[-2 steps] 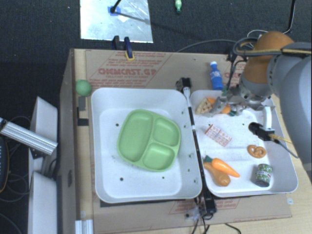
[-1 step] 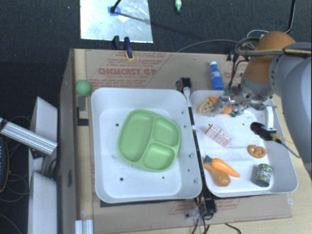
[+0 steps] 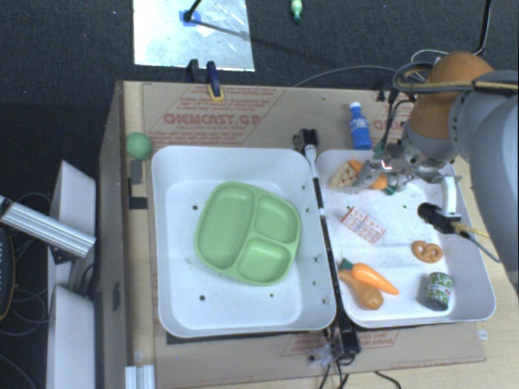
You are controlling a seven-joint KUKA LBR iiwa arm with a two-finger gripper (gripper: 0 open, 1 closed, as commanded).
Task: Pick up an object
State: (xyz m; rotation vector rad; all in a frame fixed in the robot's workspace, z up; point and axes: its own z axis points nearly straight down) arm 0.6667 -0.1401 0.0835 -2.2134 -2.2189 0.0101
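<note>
Two shallow white plastic bins sit side by side on a brown board printed with red lettering. The left bin (image 3: 174, 241) holds a pale green divided tray (image 3: 247, 232), smooth, rounded at the corners, with one large and two smaller compartments, lying slightly askew. The right bin (image 3: 478, 294) carries small toy items: a glossy orange carrot with green top (image 3: 369, 275) near the front left, touching a duller orange rounded piece (image 3: 366, 297) just in front of it; a small cylindrical can with a green label (image 3: 438, 290) at front right; a tan pretzel-shaped piece (image 3: 426, 252) behind the can; a flat white card with red pattern (image 3: 362, 224) near the centre; a yellowish wedge like cheese or pizza (image 3: 347, 174) at the back left corner. A blue bottle with white cap (image 3: 359, 126) stands upright on the board behind the right bin. A green ball (image 3: 139, 145) rests at the board's left edge. The arm enters from the right, orange band uppermost, wrist bent down over the back of the right bin. The gripper (image 3: 388, 171) is low beside the wedge, near a small orange bit; whether it is spread or closed cannot be told, nor whether anything is held.
</note>
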